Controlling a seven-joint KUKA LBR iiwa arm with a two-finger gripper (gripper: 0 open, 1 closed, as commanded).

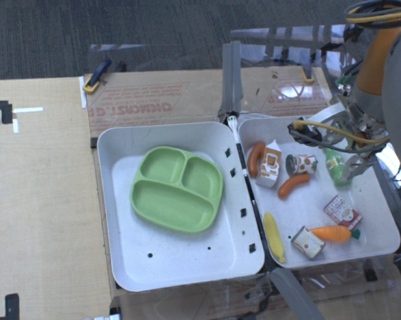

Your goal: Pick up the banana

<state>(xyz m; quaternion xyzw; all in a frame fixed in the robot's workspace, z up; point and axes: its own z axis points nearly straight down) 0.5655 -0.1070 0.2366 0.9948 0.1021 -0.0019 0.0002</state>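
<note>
Two shallow white bins sat side by side on the surface, and the slim yellow banana lay in the right-hand white bin, tight against its left wall and near the front corner. Its long axis ran roughly parallel to that wall, from the far end toward the near end, with a slight curve.

The grey arm's end effector hung over the far right part of the same bin, beside a pale green object that I could not identify. Cables and the wrist crowded it, so whether its fingers were apart or together could not be told, and nothing was visibly held.

From the end effector the banana lay toward the view's left and nearer the front edge, diagonally across the bin. Between them sat an orange sausage-shaped toy, a small red and white packet, a small white carton and an orange carrot toy. The carton was just beside the banana's near end, though apart from it.

I judged that the move would call for crossing the bin and turning the wrist so the fingers straddled the banana across its narrow width. The wall so close on its left could leave little room for one finger. The round green divided plate in the left bin was well apart.
</note>
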